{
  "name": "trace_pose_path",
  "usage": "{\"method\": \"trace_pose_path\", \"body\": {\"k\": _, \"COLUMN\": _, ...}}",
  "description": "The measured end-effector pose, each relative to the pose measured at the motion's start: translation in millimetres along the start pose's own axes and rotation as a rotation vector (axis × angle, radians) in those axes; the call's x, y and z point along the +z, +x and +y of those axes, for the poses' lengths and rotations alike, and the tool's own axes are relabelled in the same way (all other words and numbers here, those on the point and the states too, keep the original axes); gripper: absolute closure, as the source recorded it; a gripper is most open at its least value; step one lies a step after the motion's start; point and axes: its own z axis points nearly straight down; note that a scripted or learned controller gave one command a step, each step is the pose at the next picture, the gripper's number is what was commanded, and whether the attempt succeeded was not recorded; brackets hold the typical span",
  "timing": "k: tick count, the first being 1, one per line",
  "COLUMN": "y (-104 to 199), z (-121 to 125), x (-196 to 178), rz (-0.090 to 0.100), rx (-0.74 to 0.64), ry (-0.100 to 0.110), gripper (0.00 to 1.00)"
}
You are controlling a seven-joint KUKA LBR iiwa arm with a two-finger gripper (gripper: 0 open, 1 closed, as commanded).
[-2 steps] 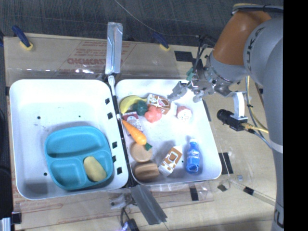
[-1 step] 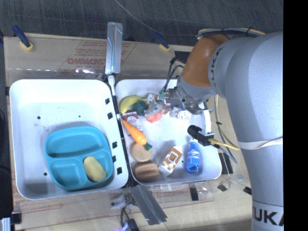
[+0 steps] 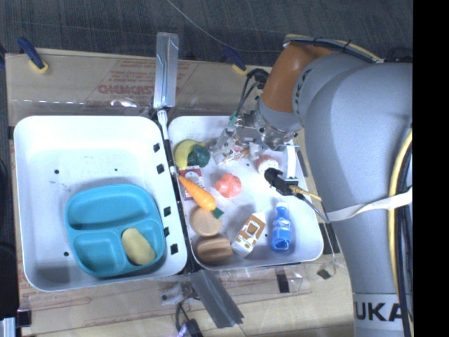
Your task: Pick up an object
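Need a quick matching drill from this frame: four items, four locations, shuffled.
Items:
1. potato
2. carrot
3. blue bottle
4. pincer

Places:
A. right bin, near its right wall
B. on the blue tray in the left bin
C. over the right bin's far end
D. right bin, by the divider between the bins

Pairs: 1-B, 2-D, 3-A, 4-C

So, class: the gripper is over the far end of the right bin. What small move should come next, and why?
Probably a short drop straight down. The gripper sits at the far end of the right bin, over small items packed tightly there, and nothing shows between its fingers. The carrot and blue bottle lie nearer the camera.
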Motion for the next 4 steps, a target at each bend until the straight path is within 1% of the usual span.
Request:
{"method": "trace_pose_path", "body": {"k": 1, "y": 10.2, "z": -58.5, "x": 4.0, "rz": 0.000, "rx": -0.063, "ry": -0.012, "gripper": 0.00}}
{"method": "trace_pose_path", "body": {"k": 2, "y": 3.9, "z": -91.6, "x": 4.8, "rz": 0.000, "rx": -0.161, "ry": -0.011, "gripper": 0.00}}
{"method": "trace_pose_path", "body": {"k": 3, "y": -55.1, "z": -33.5, "x": 2.5, "rz": -0.005, "rx": -0.383, "ry": -0.016, "gripper": 0.00}}
{"method": "trace_pose_path", "body": {"k": 4, "y": -54.2, "z": -32.8, "x": -8.2, "rz": -0.005, "rx": -0.388, "ry": -0.017, "gripper": 1.00}}
